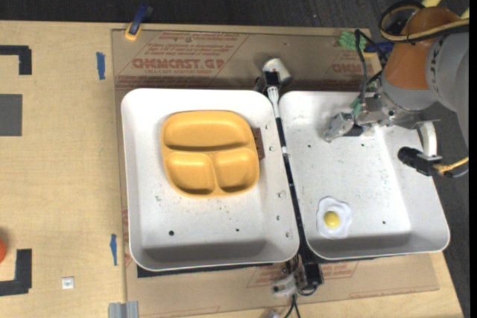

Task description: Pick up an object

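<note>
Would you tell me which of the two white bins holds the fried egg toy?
The right bin, nearest the gripper, holds the fried egg toy; the left bin holds a yellow divided tray.

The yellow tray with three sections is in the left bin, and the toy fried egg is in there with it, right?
Not quite. The camera view shows the yellow plastic tray with three sections in the left white bin, but the small toy fried egg lies in the right white bin, near its front edge.

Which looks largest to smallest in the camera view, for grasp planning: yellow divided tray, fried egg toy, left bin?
1. left bin
2. yellow divided tray
3. fried egg toy
The differences are plain; none look alike.
</note>
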`<state>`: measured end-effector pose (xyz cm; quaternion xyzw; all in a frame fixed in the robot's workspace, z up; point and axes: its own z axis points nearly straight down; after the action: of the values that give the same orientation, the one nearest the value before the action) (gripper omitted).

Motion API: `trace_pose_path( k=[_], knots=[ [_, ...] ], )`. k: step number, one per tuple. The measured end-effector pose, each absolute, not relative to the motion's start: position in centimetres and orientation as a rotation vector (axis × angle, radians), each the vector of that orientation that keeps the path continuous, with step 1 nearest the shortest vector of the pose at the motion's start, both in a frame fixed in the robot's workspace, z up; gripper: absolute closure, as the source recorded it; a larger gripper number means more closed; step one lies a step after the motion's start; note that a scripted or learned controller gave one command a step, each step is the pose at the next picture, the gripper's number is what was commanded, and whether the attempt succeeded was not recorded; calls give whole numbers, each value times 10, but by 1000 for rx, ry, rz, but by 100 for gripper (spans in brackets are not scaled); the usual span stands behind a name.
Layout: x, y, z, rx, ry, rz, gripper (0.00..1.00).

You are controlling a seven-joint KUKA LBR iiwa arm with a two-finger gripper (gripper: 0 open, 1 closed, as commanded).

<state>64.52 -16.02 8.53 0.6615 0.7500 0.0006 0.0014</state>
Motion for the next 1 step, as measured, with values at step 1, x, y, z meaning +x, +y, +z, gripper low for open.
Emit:
trace_pose_path(
  k=[1],
  knots=[
    [667,-140,85,2081,2350,2,0]
  ],
)
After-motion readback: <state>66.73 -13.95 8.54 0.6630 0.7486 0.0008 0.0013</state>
